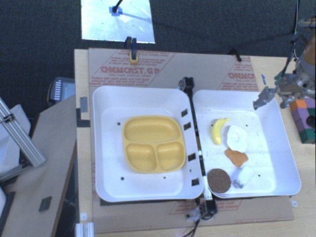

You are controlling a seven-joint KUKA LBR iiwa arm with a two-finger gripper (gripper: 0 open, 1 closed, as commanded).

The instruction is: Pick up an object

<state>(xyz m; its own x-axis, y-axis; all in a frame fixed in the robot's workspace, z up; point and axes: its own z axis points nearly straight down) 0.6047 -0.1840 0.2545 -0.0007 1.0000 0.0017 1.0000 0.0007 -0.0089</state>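
The right bin (281, 147) holds a yellow banana (217, 130), a white fried-egg toy (237, 138), an orange-brown piece (237, 157), a round brown disc (218, 179) and a small pale object (243, 176). My gripper (273, 101) hangs over the bin's far right corner, above and to the right of these things. Its two fingers stand apart with nothing between them. The nearest thing, the egg toy, lies well to the lower left of it.
The left bin (106, 132) holds a yellow three-compartment tray (153, 143). A black divider with clips (192, 137) runs between the bins. Coloured blocks (303, 120) sit on the bench at the far right. A shiny plate (117, 14) lies on the floor behind.
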